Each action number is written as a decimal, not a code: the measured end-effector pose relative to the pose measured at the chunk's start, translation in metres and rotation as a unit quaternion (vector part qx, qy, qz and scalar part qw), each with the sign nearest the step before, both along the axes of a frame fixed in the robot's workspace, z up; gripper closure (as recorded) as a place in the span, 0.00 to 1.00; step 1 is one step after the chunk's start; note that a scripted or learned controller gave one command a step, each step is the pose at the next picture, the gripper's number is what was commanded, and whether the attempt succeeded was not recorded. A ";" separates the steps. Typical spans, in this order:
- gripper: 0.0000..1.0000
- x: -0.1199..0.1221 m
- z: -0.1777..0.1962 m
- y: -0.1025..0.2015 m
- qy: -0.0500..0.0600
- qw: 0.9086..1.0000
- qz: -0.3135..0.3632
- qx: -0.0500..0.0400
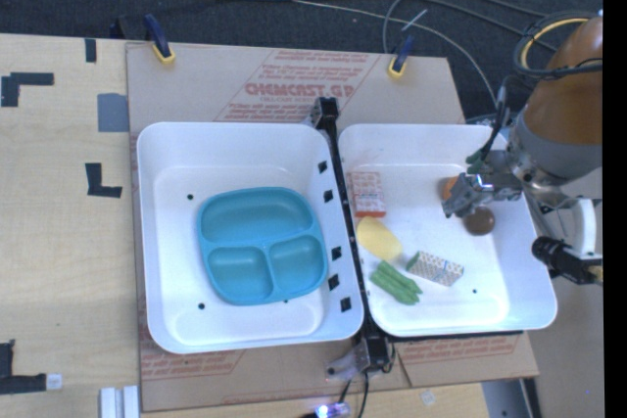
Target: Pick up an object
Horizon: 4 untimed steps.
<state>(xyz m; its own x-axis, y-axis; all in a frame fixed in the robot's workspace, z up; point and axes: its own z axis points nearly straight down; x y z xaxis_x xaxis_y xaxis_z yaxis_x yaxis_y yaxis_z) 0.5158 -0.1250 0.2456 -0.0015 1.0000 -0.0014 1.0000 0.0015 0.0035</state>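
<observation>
My gripper (462, 199) hangs low over the right part of the right bin (529, 308); the arm comes in from the right edge. A small orange object (450, 183) shows just left of the gripper, touching or partly behind it. A brown round object (480, 223) lies directly below the gripper in the image. Further left in the same bin lie a red-and-white packet (367, 192), a yellow rounded object (378, 237), a bunch of green beans (396, 283) and a small patterned box (435, 267).
The left bin (157, 210) holds a blue divided plate (263, 244). A black divider (336, 210) runs between the bins. Both stand on a cardboard sheet (294, 83) clamped at the back, with cables behind it.
</observation>
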 end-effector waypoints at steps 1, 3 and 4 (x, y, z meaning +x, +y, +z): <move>1.00 0.018 0.005 0.045 0.002 1.000 0.002 0.001; 1.00 0.059 0.005 0.147 0.002 1.000 0.002 0.001; 1.00 0.078 -0.013 0.187 0.003 1.000 0.002 0.001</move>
<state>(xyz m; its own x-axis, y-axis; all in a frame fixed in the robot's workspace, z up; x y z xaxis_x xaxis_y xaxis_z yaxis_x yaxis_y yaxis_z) 0.5940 0.0622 0.2326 -0.0046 1.0000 -0.0004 1.0000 0.0046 -0.0020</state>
